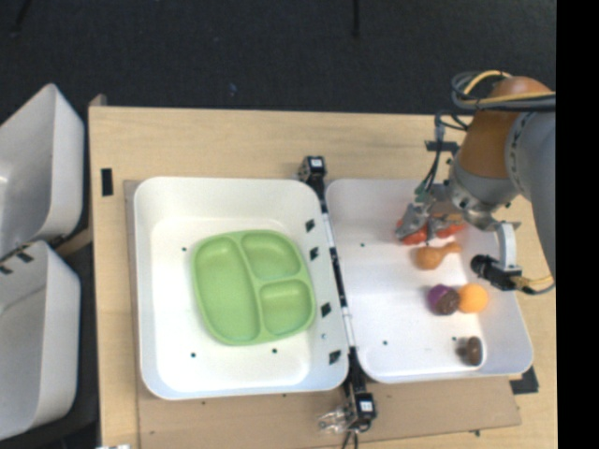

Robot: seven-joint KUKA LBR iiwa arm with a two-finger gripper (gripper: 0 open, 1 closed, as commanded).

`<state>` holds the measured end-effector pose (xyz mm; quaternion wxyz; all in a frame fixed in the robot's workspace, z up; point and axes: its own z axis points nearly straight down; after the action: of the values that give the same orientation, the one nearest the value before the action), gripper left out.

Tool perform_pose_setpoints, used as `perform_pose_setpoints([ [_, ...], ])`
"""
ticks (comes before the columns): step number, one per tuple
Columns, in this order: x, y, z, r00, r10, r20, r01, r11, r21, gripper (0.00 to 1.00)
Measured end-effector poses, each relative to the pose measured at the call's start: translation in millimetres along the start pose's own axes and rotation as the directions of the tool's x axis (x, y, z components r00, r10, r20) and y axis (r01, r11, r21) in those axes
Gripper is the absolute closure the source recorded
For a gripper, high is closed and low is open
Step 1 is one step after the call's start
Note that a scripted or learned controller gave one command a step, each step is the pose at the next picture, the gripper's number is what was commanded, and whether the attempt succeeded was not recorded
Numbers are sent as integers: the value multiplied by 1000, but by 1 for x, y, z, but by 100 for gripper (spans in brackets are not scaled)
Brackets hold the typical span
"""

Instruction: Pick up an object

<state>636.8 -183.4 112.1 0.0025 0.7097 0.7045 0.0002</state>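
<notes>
Camera view: the bench bore two shallow white bins side by side. The left bin held a light green divided plate with three compartments, lying flat near the bin's centre. The right bin held several small objects in its right half: a red item partly under the gripper, a tan-orange rounded piece just below it, a purple ball-like item touching or nearly touching an orange ball to its right, and a brown object near the lower right corner, apart from the others. The grey arm, with its orange band above the wrist, reached in from the right, and the gripper stood low over the upper right part of the right bin, above the red item. Whether the claw was spread or pressed together could not be told, nor whether anything lay between its tips.
</notes>
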Motion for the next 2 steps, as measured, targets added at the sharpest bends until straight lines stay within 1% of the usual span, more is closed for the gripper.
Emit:
perform_pose_setpoints([
  [1,-6,1,-62,1000,2,-2,-2,1000,0,100],
  [2,-5,-4,-107,1000,0,-2,0,1000,2,100],
])
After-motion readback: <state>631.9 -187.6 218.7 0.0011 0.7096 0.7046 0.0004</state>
